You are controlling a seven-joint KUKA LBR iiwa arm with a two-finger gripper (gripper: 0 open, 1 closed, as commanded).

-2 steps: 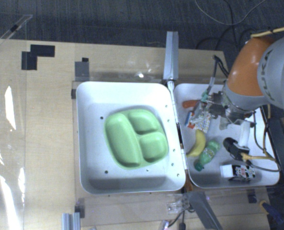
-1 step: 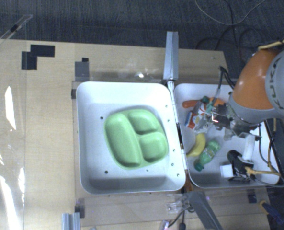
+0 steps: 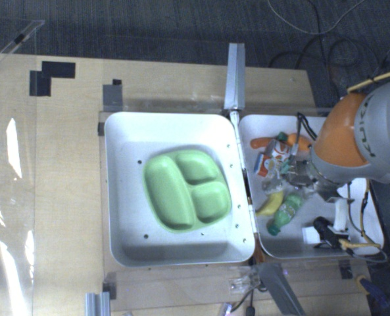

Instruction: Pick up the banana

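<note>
Yellow curved banana [image 3: 271, 205] lies in right white bin [image 3: 283, 245], beside green plastic bottle [image 3: 285, 212]. Grey arm's gripper [image 3: 293, 175] hangs just above banana. Reaching step. Cannot tell fingers' state. Next: drop lower, squeeze banana, lift.

So you've got two bins side by side on the bench [image 3: 63, 196]. The left bin [image 3: 122, 137] has a divided tray [image 3: 187, 189] sitting in its middle. The right bin [image 3: 264, 245] is where the clutter is: a banana [image 3: 269, 205] lies near the left wall, a bottle [image 3: 283, 212] just right of it and touching, a carrot [image 3: 266, 141] further back, a small carton [image 3: 271, 163] between carrot and banana. The arm [image 3: 359, 137] comes in from the right, gripper [image 3: 293, 175] over the pile, just behind the banana.
</note>
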